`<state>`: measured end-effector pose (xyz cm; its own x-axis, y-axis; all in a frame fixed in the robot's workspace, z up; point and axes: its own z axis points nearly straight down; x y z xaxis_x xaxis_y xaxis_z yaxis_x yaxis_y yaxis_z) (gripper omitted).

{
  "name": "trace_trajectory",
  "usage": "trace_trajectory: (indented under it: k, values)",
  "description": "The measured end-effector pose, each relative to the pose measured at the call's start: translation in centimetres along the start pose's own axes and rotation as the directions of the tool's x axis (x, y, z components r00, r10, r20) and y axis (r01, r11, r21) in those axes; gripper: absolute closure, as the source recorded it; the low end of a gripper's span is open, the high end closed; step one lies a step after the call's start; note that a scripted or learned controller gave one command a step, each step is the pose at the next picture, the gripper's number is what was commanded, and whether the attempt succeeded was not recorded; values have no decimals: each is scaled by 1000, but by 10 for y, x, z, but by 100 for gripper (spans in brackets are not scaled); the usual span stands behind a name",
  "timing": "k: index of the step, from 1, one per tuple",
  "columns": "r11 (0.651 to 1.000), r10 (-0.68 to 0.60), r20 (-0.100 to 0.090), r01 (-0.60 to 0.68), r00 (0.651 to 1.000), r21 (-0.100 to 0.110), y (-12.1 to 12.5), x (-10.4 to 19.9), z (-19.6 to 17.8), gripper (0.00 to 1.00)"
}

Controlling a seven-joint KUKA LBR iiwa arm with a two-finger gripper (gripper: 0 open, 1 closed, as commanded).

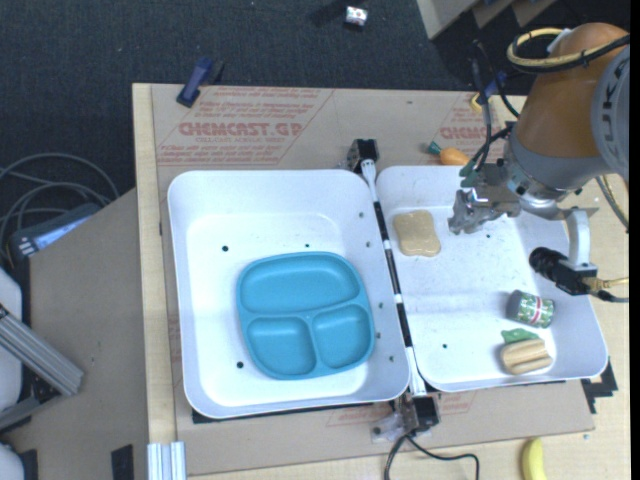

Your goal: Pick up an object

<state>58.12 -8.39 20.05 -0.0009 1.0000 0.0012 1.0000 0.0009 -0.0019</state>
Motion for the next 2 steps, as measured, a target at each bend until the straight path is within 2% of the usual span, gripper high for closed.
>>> trace_trajectory:
  k: [1,2]
  values:
    - [1000,1,0,-1,1000,0,0,0,0,0]
    - [1000,1,2,-1,1000,-6,48,-11,113,0]
